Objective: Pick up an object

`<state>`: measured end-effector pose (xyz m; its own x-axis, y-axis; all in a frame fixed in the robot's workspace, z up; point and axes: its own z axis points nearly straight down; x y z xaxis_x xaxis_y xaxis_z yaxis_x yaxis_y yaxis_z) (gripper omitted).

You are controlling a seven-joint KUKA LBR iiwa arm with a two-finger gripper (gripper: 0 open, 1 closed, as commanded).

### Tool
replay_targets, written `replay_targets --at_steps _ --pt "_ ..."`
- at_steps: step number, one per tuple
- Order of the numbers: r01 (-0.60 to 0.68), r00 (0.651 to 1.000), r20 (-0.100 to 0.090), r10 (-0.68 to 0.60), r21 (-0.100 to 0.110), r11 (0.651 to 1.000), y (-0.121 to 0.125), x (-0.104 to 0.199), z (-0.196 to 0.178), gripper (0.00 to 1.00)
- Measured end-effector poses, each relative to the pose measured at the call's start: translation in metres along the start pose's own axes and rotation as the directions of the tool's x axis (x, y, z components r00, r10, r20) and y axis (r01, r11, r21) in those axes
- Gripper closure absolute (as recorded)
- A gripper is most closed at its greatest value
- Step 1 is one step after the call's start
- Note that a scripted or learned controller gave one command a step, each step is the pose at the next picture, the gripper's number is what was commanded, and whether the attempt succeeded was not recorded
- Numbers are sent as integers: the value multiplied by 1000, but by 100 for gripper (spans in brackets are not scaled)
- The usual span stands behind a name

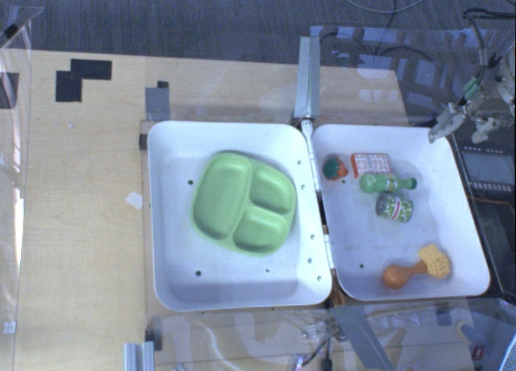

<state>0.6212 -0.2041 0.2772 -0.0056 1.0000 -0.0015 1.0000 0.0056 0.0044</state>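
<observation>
The gripper [463, 115] sits at the far right edge of the camera view, above the back right corner of the right bin [463, 200], well apart from everything lying in that bin. It looks pale and small there, and whether it is open or closed cannot be told; nothing is seen in its hold.

The things to pick all lie in the right bin. Near the back left is a small ball [334, 169], green with an orange patch, and just beside it a small red and white box [370, 164]. A green bottle [387, 183] lies on its side right in front of the box, seemingly touching it. Just in front of the bottle lies a small green and white can [394, 208], also on its side. Toward the front right, apart from the others, lies an orange and yellow piece shaped like a corn cob [418, 268].

The left bin [173, 281] bears a light green divided tray [244, 202] with three compartments, lying flat near the middle.
</observation>
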Motion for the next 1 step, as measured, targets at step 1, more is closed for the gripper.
replay_targets --at_steps 1 --pt "41 999 -1 -41 1 999 -12 54 131 0"
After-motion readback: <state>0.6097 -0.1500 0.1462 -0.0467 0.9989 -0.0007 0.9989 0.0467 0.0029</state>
